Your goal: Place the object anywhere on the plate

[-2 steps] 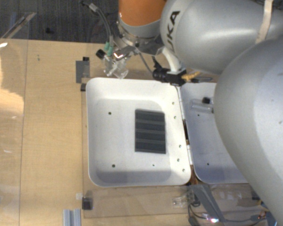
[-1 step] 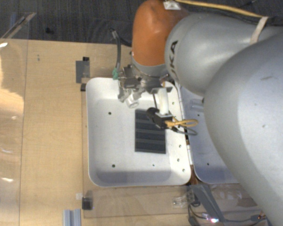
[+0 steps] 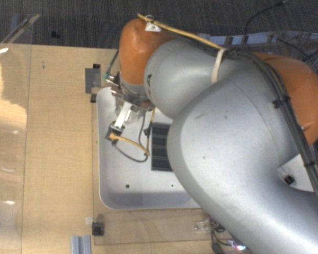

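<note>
Nearest: bulky grey metal arm (image 3: 238,157), reaching in from 3 o'clock. Pale wooden bench (image 3: 53,142) at 9 o'clock. Shallow white plastic bin (image 3: 122,192) next. Gripper (image 3: 130,100) over bin's 12 o'clock end; how wide it stands, cannot tell; nothing seen held. Black ribbed rectangular block (image 3: 160,147), likely task object, on bin floor at gripper's 5 o'clock. Step, judged: pre-grasp. Next: descend, grip block, carry to plate.

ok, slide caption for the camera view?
KUKA arm reaches over a white bin with a dark ribbed block inside.
</note>
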Robot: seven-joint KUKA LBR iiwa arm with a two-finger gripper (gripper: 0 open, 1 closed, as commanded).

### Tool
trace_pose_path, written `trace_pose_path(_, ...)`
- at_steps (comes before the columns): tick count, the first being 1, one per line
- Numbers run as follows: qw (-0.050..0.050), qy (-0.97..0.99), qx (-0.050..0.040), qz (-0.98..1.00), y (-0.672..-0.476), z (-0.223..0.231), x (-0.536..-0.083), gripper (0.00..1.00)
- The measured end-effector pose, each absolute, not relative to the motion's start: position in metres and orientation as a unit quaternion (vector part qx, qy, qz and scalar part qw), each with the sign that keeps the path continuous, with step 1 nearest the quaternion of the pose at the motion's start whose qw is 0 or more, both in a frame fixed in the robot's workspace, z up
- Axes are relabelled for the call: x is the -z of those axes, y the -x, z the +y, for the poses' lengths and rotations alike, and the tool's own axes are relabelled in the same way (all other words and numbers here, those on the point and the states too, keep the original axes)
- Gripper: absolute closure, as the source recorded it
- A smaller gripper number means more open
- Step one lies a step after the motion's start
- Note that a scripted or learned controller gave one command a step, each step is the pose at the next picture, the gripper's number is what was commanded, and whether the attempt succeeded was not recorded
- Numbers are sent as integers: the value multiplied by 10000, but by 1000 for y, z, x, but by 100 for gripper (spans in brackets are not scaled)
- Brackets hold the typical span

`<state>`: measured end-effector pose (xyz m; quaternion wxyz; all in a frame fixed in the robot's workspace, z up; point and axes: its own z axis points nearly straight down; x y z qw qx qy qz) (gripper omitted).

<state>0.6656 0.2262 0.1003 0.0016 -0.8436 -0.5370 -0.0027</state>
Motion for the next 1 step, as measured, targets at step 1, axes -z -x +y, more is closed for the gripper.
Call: trace_pose_path(1,-8,7423,30,-6700,-669,236,-173,100)
